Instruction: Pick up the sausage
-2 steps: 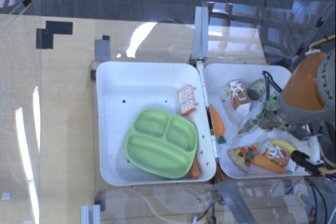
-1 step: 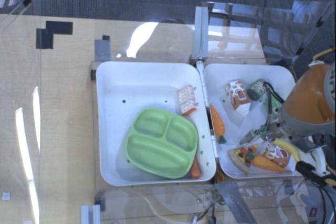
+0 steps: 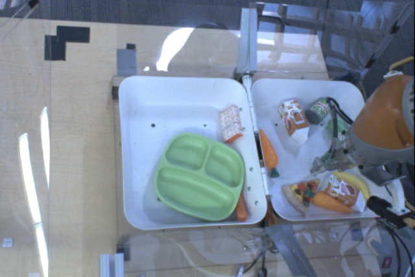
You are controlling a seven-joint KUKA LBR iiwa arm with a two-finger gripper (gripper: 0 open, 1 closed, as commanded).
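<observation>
Sausage (image 3: 241,207) tight between green plate (image 3: 201,175) and left bin (image 3: 139,139) wall; end effector (image 3: 332,162) opening indiscernible.

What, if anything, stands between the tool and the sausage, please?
The tool is over the right bin; what looks like the sausage lies in the left bin, wedged between the green plate and that bin's right wall. The bins' adjoining walls stand between them, and the plate crowds one side.
</observation>
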